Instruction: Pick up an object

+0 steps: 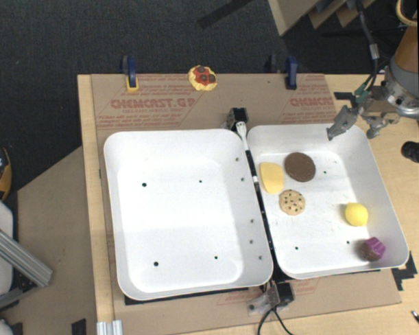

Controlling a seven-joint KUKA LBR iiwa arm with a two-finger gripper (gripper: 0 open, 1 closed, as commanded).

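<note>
End effector (359, 120) over far right corner of right bin (385, 191), fingers spread, gripping nothing. Brown disc (300, 167) and pale yellow piece (271, 177) near bin's far left. Cookie (292, 202) just nearside of those. Yellow ball (356, 214) at right edge, purple item (372, 248) in near right corner. Left bin (128, 200) alongside.

A small yellow-and-red toy (202, 78) is seen on the desk (166, 103), well to the left of the pincer (357, 122) and slightly farther back. Two blue clamps (130, 68) are fixed at the desk's far edge.
</note>
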